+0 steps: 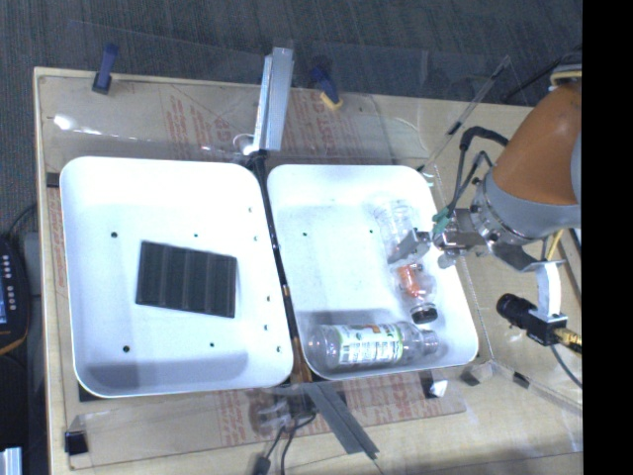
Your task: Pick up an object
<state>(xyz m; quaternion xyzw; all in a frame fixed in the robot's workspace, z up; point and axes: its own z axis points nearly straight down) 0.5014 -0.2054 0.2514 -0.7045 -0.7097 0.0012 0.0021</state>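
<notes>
Two shallow white bins are seen side by side on a pale wooden desk (pixel 514 404), viewed from above at a slant. The right bin (pixel 316 265) is taken as the landmark.

A clear plastic bottle (pixel 371 345) with a green and white label is laid on its side along the near wall of the right bin. Its long axis runs parallel to that wall, left to right, and its narrow neck is pointed toward the bin's right near corner.

A smaller clear bottle with orange contents (pixel 416 285) is laid close to the right wall of the same bin, above the large bottle's neck; its long axis runs roughly from far to near, with a dark cap (pixel 424 314) at the near end. A crumpled clear plastic item (pixel 394 218) is seen farther back by the same wall.

In the left bin (pixel 99 344), beside the right bin, a flat dark ribbed rectangle (pixel 187 278) is laid, slightly tilted.

The grey arm with its orange band (pixel 539 156) is extended over the right rim of the right bin. The pincer (pixel 420 242) is positioned just inside that rim, between the crumpled item and the small bottle. Whether it is clenched or released cannot be told.
</notes>
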